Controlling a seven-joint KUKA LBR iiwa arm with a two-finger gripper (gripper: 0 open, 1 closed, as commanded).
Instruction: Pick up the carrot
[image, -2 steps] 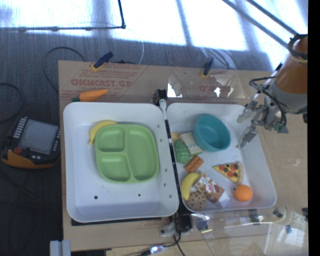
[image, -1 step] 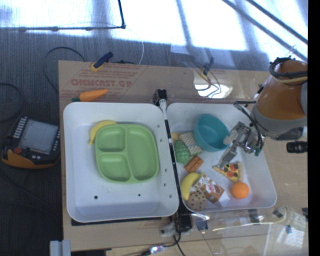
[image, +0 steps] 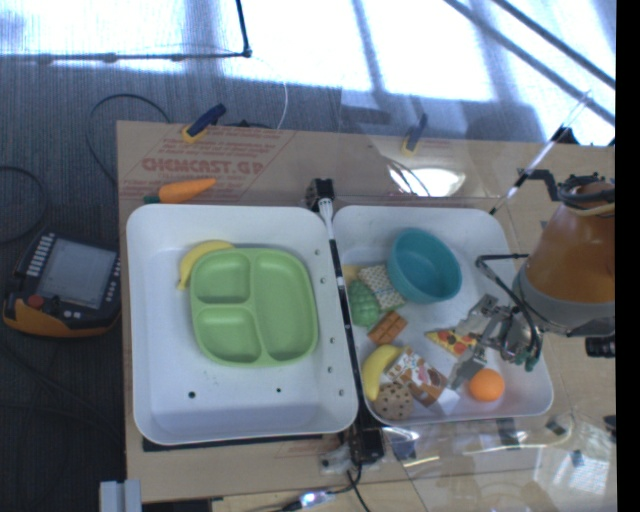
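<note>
The carrot (image: 186, 188) is small and orange and lies on the brown bench outside the bins, just beyond the left bin's (image: 150, 330) far left corner. My gripper (image: 474, 345) is far from it, low over the right bin's (image: 520, 250) near right part. It stands open, its fingers spread on either side of a pizza slice toy (image: 450, 342), and I see nothing held between them. An orange ball (image: 486, 385) sits just in front of the gripper.
The left bin holds a green divided plate (image: 250, 305) and a banana (image: 200, 258). The right bin has a teal bowl (image: 424, 265), a green toy (image: 362, 300), a second banana (image: 378, 368) and a cookie packet (image: 405, 385). A handheld screen device (image: 65, 285) lies left of the bench.
</note>
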